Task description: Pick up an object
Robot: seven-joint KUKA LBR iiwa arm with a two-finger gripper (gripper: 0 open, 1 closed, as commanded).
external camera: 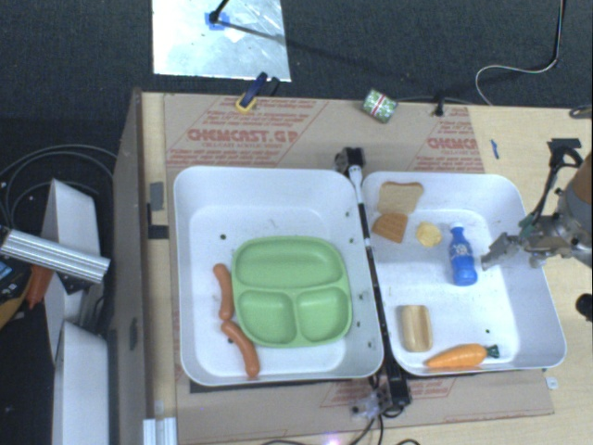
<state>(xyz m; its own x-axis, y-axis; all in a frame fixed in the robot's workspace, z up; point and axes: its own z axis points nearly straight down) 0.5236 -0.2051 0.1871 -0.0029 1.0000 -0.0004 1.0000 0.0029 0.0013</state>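
A blue bottle point(461, 255) is standing in the middle of the right bin point(533, 295). The gripper point(500, 247) is hanging just beside it on the right, not touching it. I cannot tell how it is set. A carrot point(456, 357), a bread roll point(415, 326), toast point(399, 196) and a yellow piece point(427, 235) are lying around the bottle. In the left bin point(199, 248), a green tray point(292, 289) is sitting beside two sausages point(223, 291).
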